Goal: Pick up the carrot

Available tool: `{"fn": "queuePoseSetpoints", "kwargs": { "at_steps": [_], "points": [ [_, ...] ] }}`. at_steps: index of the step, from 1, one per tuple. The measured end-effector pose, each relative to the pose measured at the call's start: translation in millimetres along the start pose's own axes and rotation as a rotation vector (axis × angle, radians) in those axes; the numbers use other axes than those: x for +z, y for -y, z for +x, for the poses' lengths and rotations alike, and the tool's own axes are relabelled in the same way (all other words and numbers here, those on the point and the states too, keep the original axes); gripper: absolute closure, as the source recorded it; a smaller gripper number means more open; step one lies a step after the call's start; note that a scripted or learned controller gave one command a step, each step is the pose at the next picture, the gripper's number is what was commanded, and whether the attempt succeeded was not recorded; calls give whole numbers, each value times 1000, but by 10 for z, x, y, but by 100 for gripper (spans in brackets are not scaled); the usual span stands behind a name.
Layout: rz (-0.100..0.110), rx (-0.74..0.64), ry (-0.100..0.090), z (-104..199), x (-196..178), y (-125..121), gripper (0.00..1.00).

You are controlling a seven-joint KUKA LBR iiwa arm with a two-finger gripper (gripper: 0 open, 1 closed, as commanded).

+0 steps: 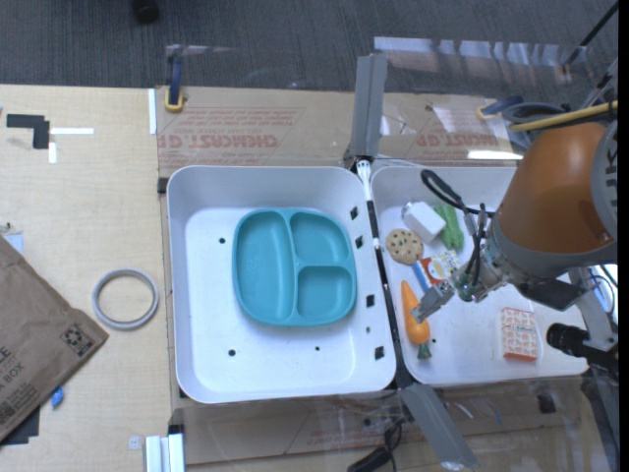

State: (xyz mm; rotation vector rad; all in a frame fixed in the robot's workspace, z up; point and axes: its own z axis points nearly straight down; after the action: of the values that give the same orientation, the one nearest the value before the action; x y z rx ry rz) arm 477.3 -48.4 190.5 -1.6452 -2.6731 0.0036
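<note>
One gripper (428,309) low over carrot (414,313), touching it

Small orange tapered carrot (413,315) with a green stub at its lower end, lying flat and lengthwise near the left wall of the right-hand white bin (472,367), narrow tip pointing up the view; middle partly covered from above.
</note>
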Motion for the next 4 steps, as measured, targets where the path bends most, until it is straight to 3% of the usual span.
{"fn": "queuePoseSetpoints", "kwargs": {
  "at_steps": [1, 2, 3, 4],
  "points": [
    [-3, -192, 2, -367, -7, 180, 0],
    [-2, -398, 1, 185, -4, -104, 0],
    [-3, -312, 3, -447, 900, 217, 0],
    [-3, -292, 2, 51, -9, -458, 0]
  ]
}}
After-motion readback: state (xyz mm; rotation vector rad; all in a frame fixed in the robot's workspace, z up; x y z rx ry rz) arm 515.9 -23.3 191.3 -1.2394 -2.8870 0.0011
